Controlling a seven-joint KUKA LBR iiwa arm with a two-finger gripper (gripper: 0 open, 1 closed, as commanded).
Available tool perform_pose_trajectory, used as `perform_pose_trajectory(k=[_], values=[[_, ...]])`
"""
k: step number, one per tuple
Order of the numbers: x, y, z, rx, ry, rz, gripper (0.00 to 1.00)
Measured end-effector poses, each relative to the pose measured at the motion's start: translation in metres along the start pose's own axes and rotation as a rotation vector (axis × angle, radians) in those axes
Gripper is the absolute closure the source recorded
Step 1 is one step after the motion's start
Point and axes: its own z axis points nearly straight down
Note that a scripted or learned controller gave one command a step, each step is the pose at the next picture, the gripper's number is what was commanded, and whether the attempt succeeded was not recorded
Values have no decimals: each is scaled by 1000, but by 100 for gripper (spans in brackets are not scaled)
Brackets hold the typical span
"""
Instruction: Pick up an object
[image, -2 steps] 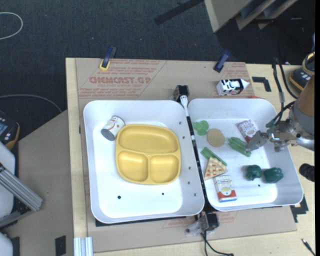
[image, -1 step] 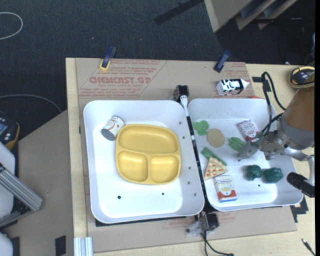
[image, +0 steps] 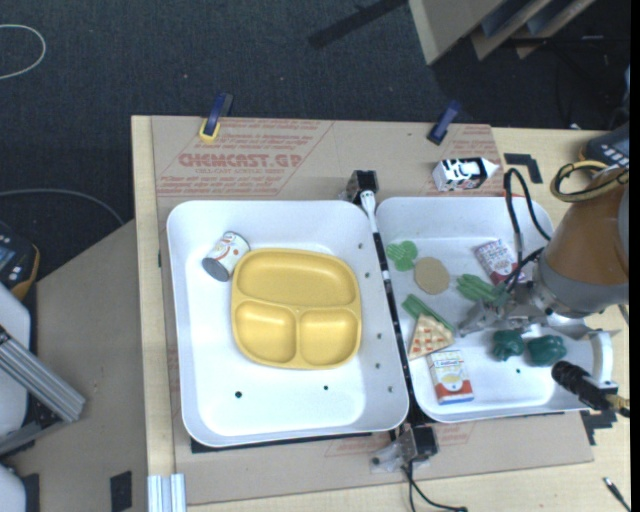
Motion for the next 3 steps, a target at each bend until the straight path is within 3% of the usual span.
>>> perform_pose_trajectory(k=[1,3], values=[[-1,2,-14,-9,-4,1,100],[-4,2,-131,-16,-7,-2,100]])
